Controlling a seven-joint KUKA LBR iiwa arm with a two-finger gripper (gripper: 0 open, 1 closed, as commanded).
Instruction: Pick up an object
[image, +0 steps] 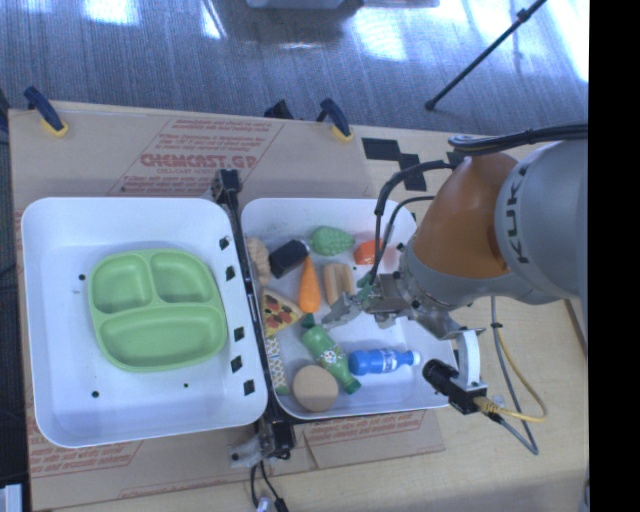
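Two bins on our table: right bin (300, 212) crowded with carrot (310, 287), green bottle (331, 356), blue bottle (383, 361); gripper (352, 304) over them, whether released or clenched we cannot tell; risk: crowding may cause a glancing, failed pick

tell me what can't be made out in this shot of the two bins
- Gripper, camera view: the arm's wrist covers its fingers, so open or shut is unclear.
- Red-orange object, right bin: half behind the arm, identity unclear.
- Right bin: right wall under the arm.
- Blue bottle: label too small to read.
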